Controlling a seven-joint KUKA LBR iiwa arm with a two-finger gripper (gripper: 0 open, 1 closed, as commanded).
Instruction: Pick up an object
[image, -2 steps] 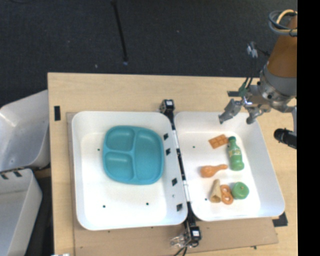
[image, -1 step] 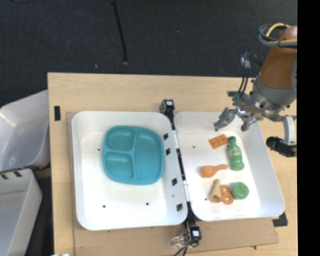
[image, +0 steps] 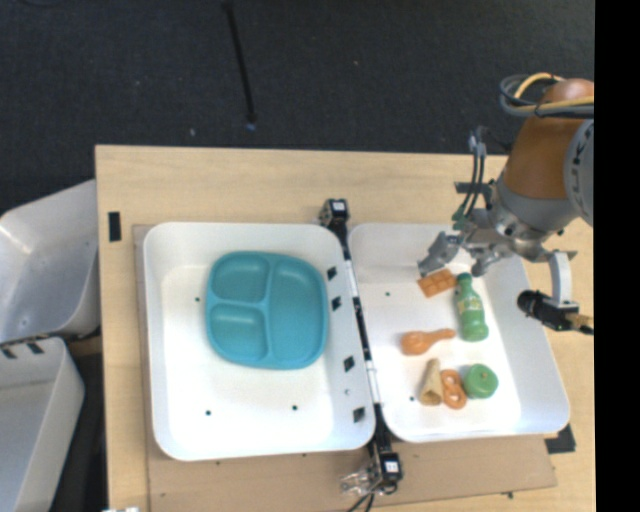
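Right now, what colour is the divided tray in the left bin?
Teal, plain with no pattern: the divided tray lies in the left bin, seen in the camera view.

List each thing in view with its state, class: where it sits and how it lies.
Pincer: open, above the right bin's far end.
Teal plate: flat in the left bin.
Orange block: below the pincer, not gripped.
Green bottle: lying on its side.
Orange spoon: lying flat.
Green round toy: resting beside an orange ring.

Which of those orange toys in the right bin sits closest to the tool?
The flat orange block, right under the tool at the bin's far end. The orange spoon-shaped piece and orange ring lie farther toward the near side.
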